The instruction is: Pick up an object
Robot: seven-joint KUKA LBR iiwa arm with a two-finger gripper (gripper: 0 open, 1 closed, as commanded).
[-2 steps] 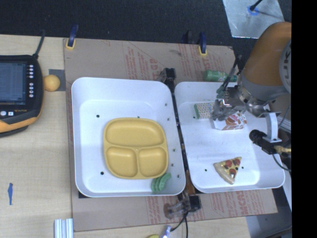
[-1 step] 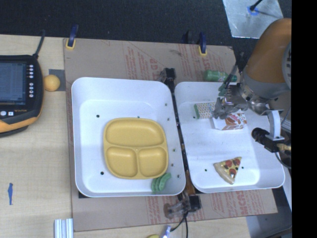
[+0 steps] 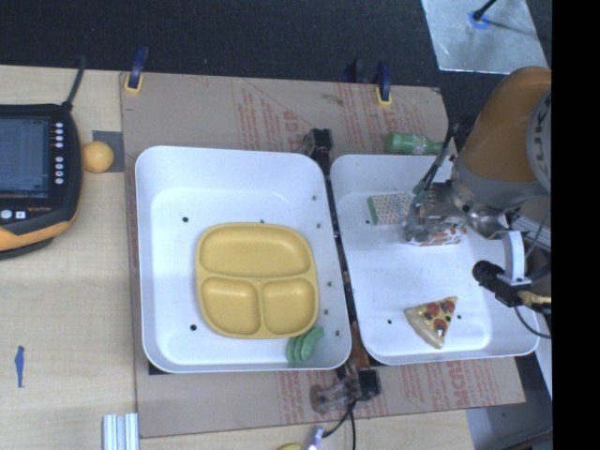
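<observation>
Altogether two white bins (image 3: pixel 155 251) — one yellow tray (image 3: pixel 255 277), one pizza slice (image 3: pixel 433 320).

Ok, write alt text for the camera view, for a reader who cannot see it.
A grey and orange robot arm lowers its gripper into the right white bin, above a small item, with a toy pizza slice nearer the front. The left white bin holds a yellow divided plate and a green toy.
</observation>
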